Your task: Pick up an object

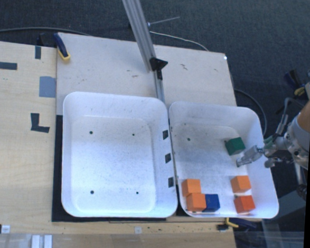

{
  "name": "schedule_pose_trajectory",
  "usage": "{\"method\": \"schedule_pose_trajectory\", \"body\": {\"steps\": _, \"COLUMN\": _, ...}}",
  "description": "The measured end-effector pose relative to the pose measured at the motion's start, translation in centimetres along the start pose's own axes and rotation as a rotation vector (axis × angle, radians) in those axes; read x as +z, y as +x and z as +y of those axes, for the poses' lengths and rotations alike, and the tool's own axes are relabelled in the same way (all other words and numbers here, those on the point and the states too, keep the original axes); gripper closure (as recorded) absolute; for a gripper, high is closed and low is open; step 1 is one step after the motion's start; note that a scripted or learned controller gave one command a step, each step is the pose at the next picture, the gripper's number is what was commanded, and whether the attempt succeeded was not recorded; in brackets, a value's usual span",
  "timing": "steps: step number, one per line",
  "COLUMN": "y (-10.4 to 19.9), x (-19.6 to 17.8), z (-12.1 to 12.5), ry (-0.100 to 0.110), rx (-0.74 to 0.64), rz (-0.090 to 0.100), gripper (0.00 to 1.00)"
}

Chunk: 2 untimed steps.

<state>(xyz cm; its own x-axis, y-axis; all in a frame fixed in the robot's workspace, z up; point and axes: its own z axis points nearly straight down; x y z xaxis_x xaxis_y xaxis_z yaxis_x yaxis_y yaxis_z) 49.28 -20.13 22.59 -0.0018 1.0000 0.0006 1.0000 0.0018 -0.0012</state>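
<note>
Writing: no brand, label or readable lettering can be made out on the bins, the blocks or the bench.
Bins: two are counted, the left bin [113, 160] and the right bin [219, 120], set side by side with their rims touching.
Blocks: six are counted, all inside the right bin.
Green block [234, 146]: one, placed by the bin's right wall, well apart from the rest.
Orange blocks: four; a pair [193, 193] is pressed together in the bin's near-left corner, one orange block [240, 183] lies near the right wall, and another [244, 204] sits in the near-right corner.
Blue block [211, 202]: one, touching the orange pair on its right side, against the near wall.
Gripper [246, 158]: seen over the right wall of the right bin, just beside the green block on its near-right; nothing is seen between its fingers, and how far they are parted cannot be told.
Open room: the far half and the middle of the right bin's floor are bare.
Edges: the blocks are crowded along the near and right walls.
Clamp [62, 48]: one blue and yellow clamp is seen on the bench, beyond the left bin's far-left corner.
</note>
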Motion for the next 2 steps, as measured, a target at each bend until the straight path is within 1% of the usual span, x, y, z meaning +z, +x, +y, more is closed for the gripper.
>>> {"method": "schedule_pose_trajectory", "body": {"steps": 1, "y": -0.7, "x": 11.5, "z": 5.3, "ry": 0.006, "rx": -0.001, "rz": 0.001, "gripper": 0.00}}
{"method": "schedule_pose_trajectory", "body": {"steps": 2, "y": -0.8, "x": 13.4, "z": 17.3, "ry": -0.005, "rx": -0.002, "rz": -0.003, "gripper": 0.00}}
